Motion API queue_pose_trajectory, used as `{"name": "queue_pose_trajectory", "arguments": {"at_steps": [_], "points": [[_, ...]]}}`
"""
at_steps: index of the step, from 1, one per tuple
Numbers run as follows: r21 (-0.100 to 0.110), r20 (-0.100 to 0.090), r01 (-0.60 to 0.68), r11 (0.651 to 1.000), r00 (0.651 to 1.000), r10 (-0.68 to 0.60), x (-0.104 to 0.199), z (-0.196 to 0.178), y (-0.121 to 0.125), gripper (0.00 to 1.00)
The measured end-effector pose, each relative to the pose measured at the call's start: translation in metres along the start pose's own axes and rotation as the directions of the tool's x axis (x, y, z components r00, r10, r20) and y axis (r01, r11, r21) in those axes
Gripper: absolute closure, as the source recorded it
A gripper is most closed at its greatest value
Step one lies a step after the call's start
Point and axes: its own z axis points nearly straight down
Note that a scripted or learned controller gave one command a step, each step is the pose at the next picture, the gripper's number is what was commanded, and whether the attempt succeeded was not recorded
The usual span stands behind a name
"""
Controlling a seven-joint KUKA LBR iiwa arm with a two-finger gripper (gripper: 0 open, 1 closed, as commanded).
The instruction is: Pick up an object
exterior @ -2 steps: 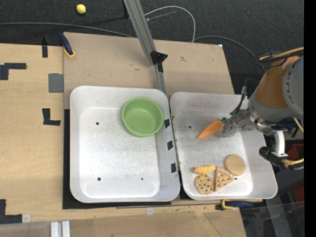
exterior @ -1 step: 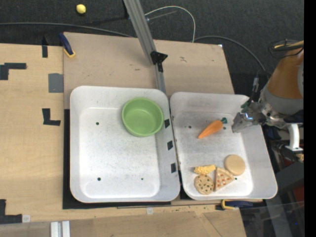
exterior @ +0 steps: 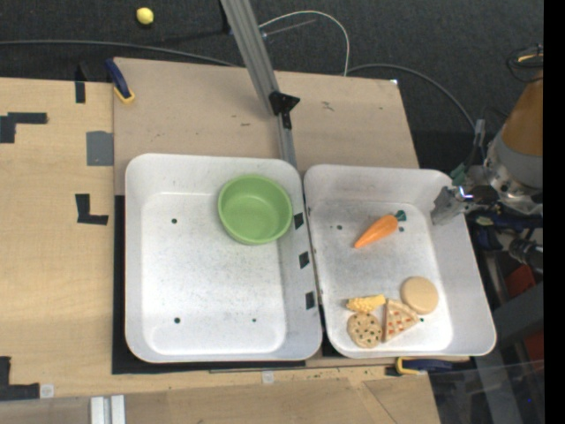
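Camera view: the orange toy carrot with a green stem (exterior: 378, 230) is seen lying loose on the floor of the right white bin (exterior: 463, 312), toward its 12 o'clock half, well apart from everything else. It is judged the easiest pick. The gripper (exterior: 448, 200) is parked over the bin's rim at 2 o'clock of the carrot; whether it is released or clenched cannot be told. A descent centred across the carrot's thick middle is advised. At 5 o'clock, a round tan biscuit (exterior: 420, 294), a yellow corn piece (exterior: 365, 304), a speckled cookie (exterior: 363, 329) and a pizza wedge (exterior: 398, 319) are clustered. A green plastic bowl (exterior: 254, 208) is held in the left white bin (exterior: 150, 263). Both bins are borne on a pale wooden bench (exterior: 53, 193).
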Motion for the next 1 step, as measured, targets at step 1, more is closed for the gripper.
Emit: {"name": "queue_pose_trajectory", "arguments": {"at_steps": [1], "points": [[0.001,-0.001,0.000,1.000,1.000,0.000,0.0001,-0.0391,0.0013,1.00]]}}
